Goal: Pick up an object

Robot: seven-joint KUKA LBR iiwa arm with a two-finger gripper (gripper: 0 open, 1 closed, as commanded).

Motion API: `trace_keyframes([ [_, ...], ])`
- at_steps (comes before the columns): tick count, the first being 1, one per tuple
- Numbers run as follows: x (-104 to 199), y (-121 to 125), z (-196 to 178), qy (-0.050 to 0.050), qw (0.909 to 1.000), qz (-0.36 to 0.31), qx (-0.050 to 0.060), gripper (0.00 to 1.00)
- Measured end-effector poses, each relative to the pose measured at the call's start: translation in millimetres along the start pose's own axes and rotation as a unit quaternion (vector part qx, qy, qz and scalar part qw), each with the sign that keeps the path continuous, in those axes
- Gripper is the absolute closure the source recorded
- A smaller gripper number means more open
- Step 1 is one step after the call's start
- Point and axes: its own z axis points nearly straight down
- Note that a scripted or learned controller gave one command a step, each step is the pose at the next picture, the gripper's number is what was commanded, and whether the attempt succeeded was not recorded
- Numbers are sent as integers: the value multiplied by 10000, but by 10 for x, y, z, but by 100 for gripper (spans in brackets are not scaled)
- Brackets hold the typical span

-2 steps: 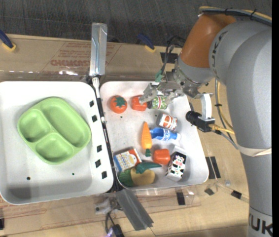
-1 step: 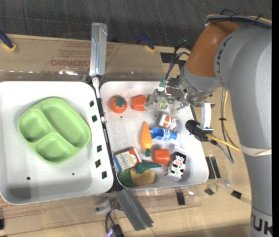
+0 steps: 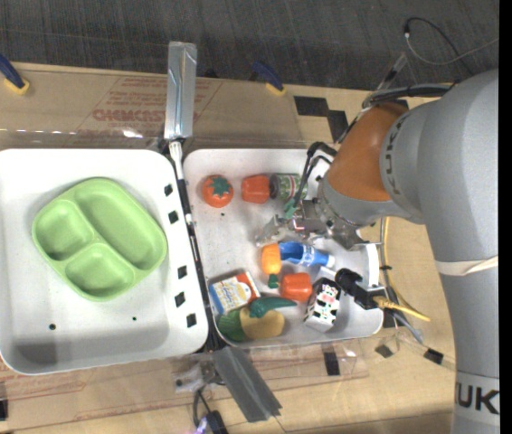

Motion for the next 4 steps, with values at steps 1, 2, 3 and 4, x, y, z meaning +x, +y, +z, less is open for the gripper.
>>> trace_keyframes([
  [1, 250, -248, 9, 6, 9984, -557, 12, 0],
  [2, 251, -248, 9, 4, 9984, -559, 11, 0],
  [3, 535, -345, 12, 5, 9977, -681, 15, 0],
  [4, 531, -346, -81, 4, 9975, -701, 23, 100],
])
